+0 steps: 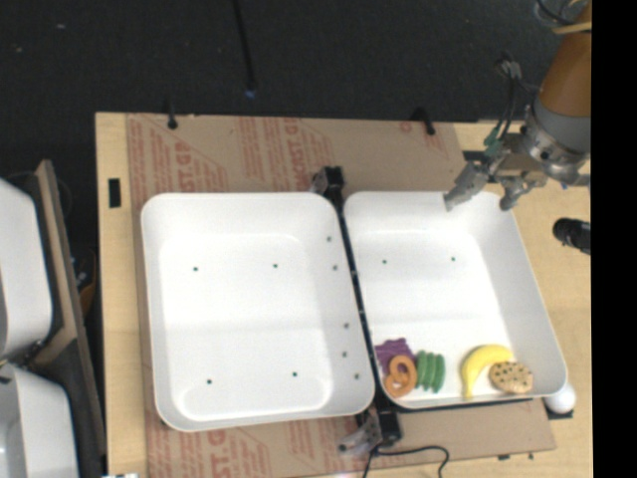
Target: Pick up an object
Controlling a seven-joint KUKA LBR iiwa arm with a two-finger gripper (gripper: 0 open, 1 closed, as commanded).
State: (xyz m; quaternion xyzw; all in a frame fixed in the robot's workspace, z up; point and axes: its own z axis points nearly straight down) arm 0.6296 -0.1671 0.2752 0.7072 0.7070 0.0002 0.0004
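The grey two-finger gripper (488, 193) hangs over the far rim of the right-hand shallow white bin (448, 297), jaws spread wide and holding nothing. The objects lie well apart from it, along the bin's near wall: a yellow banana (481, 364) touching a brown speckled cookie (511, 375), then a green ridged piece (430, 369), an orange ring (400, 375) and a purple lump (393, 348) (bare bin floor between, nothing in the way).

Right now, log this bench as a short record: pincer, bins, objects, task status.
pincer: open pincer above the far rim of the right shallow white bin, holding nothing
left shallow white bin: beside the right one
objects: yellow toy banana, round speckled cookie, green ribbed piece, orange ring on purple piece, all along right bin's near edge
status: nothing picked yet
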